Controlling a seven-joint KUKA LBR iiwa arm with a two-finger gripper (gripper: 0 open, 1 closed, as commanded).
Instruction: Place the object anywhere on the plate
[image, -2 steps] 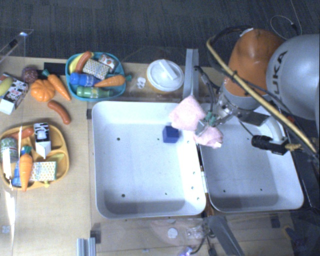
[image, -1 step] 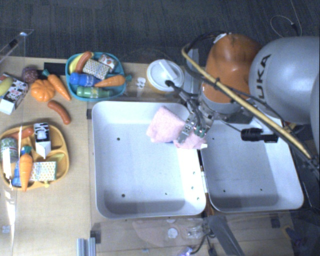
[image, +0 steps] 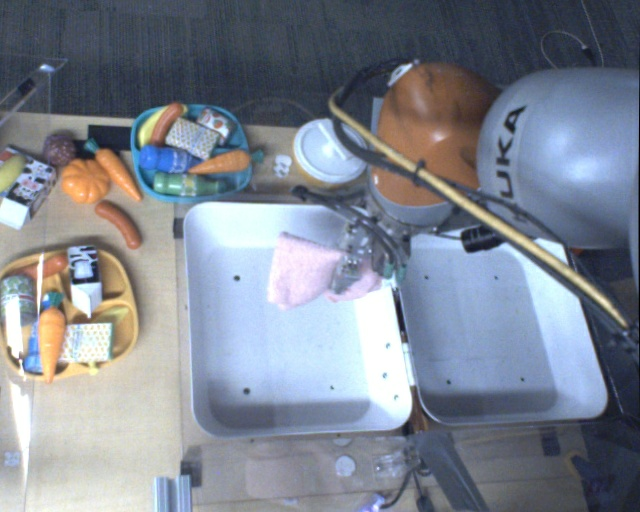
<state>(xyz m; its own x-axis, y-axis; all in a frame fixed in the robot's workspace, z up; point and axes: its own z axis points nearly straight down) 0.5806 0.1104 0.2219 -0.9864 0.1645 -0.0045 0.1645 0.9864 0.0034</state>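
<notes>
The light wooden bench (image: 160, 330) is carrying two shallow white plastic bins (image: 215, 400), a blue bowl of toy food (image: 240, 180), a yellow toy-filled dish (image: 125, 320), a small orange pumpkin (image: 83, 181) and a red sausage (image: 119, 224)

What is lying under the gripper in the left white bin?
A pink cloth lies on the left bin's floor, under the gripper. The gripper covers the cloth's right edge, so anything beneath there cannot be seen.

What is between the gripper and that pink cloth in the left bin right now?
Nothing visible. The gripper is right at the right edge of the pink cloth in the left bin, near the divide between bins. No other item lies beside them.
</notes>
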